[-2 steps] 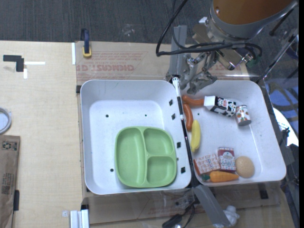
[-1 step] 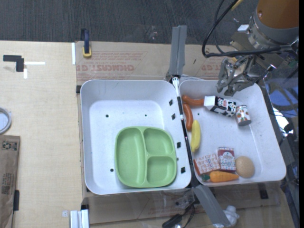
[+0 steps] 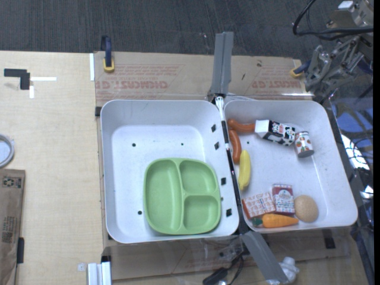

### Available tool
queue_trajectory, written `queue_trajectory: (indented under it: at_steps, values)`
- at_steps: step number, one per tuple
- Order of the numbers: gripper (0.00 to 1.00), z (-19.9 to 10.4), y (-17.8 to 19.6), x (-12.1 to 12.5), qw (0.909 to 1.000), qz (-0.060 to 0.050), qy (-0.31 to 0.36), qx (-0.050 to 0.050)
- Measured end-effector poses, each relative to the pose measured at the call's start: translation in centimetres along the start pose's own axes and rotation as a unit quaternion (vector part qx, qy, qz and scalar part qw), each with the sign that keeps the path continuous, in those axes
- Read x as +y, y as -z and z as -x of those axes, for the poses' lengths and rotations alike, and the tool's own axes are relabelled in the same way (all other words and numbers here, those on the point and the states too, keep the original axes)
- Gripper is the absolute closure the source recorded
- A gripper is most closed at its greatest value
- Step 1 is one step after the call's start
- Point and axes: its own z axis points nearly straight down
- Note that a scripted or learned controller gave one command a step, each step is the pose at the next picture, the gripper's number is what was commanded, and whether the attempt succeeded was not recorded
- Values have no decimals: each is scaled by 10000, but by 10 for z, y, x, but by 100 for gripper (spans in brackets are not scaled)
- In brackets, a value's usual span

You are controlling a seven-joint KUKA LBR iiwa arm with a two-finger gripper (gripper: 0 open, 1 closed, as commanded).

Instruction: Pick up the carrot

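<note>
Carrot [image 3: 279, 221] lies at the near edge of the right bin [image 3: 332, 159], orange with a small green end. Its long axis runs left-right along the bin's front wall, green end pointing left, just beside a tan round roll [image 3: 306, 208] and below two red-and-white printed packets [image 3: 270, 203]; packet text too small to read. Cardboard behind the bins [image 3: 160, 79] carries red lettering, seen reversed, not fully legible. A black-and-white carton [image 3: 275, 132] lies near the far wall. Left bin [image 3: 119, 159] holds a green divided plate [image 3: 183, 196]. Gripper [image 3: 332, 61] sits at upper right, beyond the bins; its state cannot be told.
</note>
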Motion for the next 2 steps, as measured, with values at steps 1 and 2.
queue_trajectory:
  at_steps: [1,2]
  values:
    - [100,24,-6,-44,9731,11,2305,-5]
    - [100,-14,-130,-91,9446,19,3283,1]
